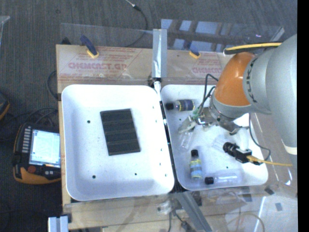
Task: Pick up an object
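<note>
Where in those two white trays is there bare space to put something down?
The left bin has bare floor all around the dark ridged pad, widest toward the near rim. The right bin is crowded: small bottles and the gripper fill most of it.

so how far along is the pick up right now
Nothing looks picked yet. The gripper sits low in the right bin, near a clear vial, but the view does not settle whether it holds anything. Small bottles lie on the bin floor. Left to do: grasp one and lift it.
</note>
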`<action>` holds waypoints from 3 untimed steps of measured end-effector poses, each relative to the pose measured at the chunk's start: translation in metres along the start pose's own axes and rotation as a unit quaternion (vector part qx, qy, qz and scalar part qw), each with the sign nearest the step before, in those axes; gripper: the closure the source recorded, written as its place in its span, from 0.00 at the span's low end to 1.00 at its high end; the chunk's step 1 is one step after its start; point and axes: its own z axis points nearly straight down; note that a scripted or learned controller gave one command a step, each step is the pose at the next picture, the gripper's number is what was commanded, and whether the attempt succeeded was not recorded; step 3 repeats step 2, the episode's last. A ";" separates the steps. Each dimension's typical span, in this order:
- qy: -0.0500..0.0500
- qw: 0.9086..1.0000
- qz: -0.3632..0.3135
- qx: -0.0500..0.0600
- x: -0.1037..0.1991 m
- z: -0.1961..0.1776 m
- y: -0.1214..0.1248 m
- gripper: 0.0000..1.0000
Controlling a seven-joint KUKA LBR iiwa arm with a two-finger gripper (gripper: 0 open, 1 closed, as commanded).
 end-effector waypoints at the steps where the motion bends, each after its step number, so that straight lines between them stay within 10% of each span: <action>1: 0.001 1.000 0.000 -0.001 0.000 -0.010 0.001 1.00; 2: 0.001 1.000 -0.028 0.007 0.021 -0.092 0.072 1.00; 3: 0.001 1.000 -0.028 0.007 0.021 -0.092 0.072 1.00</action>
